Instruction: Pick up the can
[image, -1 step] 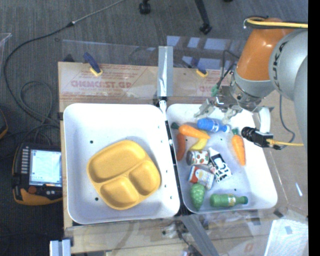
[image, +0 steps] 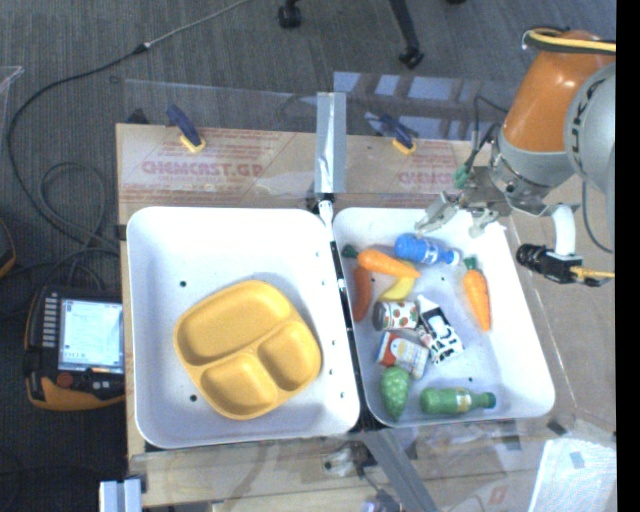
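Green bottle (image: 457, 401) lies at the right bin's (image: 530, 385) near edge, the can (image: 396, 315) on its side just beyond. End effector (image: 463, 211) hovers above the bin's far rim, fingers spread, holding nothing.

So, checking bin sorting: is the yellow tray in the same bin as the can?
No, the yellow tray lies in the left bin; the can is in the right bin.

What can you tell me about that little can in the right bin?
The can is small, with a white label printed in red and a greyish metal end. It lies on its side near the middle of the right bin, among toy food, just below a yellow piece and beside a black-and-white packet.
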